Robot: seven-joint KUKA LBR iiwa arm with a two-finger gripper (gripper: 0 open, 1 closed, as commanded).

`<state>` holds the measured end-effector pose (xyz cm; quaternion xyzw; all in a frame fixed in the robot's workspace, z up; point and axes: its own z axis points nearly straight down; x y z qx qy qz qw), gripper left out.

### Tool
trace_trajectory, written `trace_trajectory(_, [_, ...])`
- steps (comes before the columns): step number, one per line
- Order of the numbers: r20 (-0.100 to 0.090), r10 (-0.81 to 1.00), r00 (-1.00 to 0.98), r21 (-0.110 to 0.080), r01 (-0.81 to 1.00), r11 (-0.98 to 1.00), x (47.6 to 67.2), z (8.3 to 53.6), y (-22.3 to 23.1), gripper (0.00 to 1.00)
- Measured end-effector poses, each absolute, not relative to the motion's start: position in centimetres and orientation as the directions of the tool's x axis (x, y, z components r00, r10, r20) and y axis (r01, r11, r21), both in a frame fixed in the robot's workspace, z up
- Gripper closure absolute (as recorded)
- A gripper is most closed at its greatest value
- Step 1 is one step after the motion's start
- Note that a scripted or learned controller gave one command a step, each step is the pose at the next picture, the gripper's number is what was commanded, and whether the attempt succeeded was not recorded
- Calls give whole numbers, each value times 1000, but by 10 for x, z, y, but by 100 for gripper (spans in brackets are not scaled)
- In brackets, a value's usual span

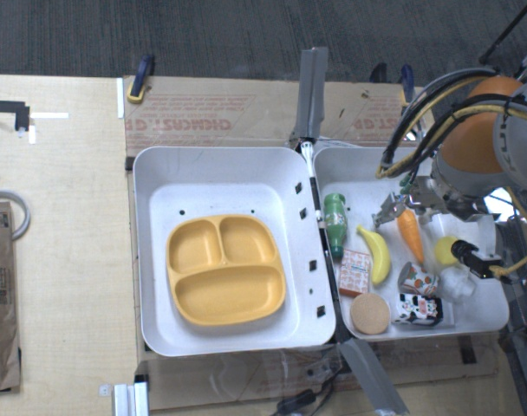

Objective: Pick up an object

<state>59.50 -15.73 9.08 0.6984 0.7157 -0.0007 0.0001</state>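
**Two bins, claw over the right one**

Left bin (151, 258): yellow divided plate (226, 269). Right bin (354, 165): green bottle (335, 224), small carton (354, 273), banana (375, 253), round cookie (370, 314), carrot (410, 236), lemon (446, 250). Claw (400, 208): fingers spread, hanging just above the carrot's upper end, pinching nothing.

The grey arm (471, 137) reaches in from the right, wrist seemingly angled downward.
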Motion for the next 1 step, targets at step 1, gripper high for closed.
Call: trace_trajectory(1, [-2, 1000, -21, -2, 1000, 21, 595, 98, -159, 100])
